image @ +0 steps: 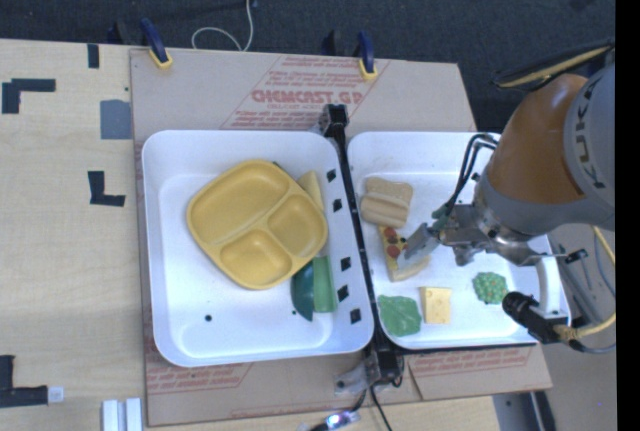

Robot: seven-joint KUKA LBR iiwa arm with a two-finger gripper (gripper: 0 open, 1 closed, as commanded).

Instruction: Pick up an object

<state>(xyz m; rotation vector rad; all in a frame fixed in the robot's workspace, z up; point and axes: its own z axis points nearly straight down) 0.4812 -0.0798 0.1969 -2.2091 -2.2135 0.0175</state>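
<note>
Lying in the right bin (455, 151), the pizza slice (404, 257) sits just under my gripper (420, 246), whose tip is at its upper edge; I cannot tell its state from here. Around it I see a bread piece (386, 201), a cheese square (436, 304) and two green pieces (400, 315) (490, 287). A yellow divided plate (256, 223) fills the left bin (165, 219).

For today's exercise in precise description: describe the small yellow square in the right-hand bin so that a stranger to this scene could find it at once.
Start at the right bin, the one the grey and orange arm reaches into. Look along its near edge: the yellow square lies flat there, between a larger green piece on its left and a small bumpy green piece on its right. It is the one flat, straight-edged, plain yellow item in that bin.
</note>
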